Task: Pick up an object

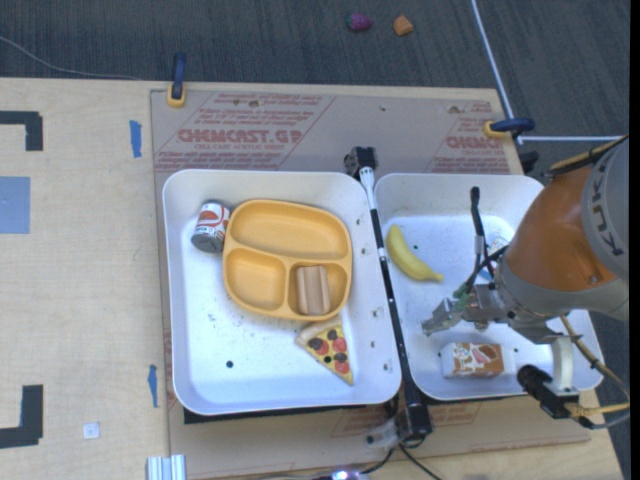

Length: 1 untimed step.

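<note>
- Nearest the camera, at the bottom of the view, cables and a black clamp (413, 420) sit at the front edge where the two bins meet.
- Right bin (430, 193): a small brown and white packet (472, 359) lies flat near the front wall, just below the claw (447, 317).
- A banana (409, 254) lies in the same bin, up and left of the claw, close to the wall shared with the other bin and apart from the packet.
- Grey arm with its orange band (560, 238) reaches in from the right and covers much of the right bin's far side.
- Its claw hangs low over the white floor of the right bin, between the banana and the packet, pointing left; from this slant I cannot tell whether it is spread or pressed together, and nothing can be made out between its tips.
- Left bin (190, 298): a yellow divided plate (285, 258) sits in the middle, with a brown block (312, 289) in its lower right compartment; the other two compartments show bare yellow.
- A small can (210, 225) lies on its side just beside the plate's upper left rim.
- A toy pizza slice (331, 351) lies just below the plate's lower right edge, its point toward the front wall.
- Both bins rest on a printed cardboard sheet (240, 128) on the pale tabletop (80, 298), which carries blue and black tape marks.
- On the dark floor beyond the tabletop lie a small purple thing (358, 21) and a small orange thing (402, 25), side by side.
</note>
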### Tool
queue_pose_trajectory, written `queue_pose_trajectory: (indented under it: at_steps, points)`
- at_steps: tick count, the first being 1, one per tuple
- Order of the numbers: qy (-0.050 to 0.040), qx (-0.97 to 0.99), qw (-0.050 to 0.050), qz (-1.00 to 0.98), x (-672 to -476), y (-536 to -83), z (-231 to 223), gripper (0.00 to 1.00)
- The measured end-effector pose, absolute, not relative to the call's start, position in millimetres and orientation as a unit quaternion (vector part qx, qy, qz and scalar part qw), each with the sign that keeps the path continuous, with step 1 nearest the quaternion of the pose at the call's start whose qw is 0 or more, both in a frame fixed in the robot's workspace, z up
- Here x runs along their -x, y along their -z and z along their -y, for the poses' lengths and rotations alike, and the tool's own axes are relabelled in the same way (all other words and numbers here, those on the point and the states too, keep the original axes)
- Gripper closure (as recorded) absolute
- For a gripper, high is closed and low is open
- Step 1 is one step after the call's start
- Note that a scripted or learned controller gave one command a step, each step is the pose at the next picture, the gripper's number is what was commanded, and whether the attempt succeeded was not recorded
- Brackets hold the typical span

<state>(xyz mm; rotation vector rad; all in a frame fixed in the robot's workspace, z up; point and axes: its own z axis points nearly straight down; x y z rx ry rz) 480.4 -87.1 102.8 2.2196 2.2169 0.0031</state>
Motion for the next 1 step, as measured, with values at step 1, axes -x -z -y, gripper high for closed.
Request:
queue_pose_trajectory:
  at_steps: [1]
  points:
    - [-0.0024, -0.707, 0.0, -0.707, -480.9, -89.9, 91.1, 0.0]
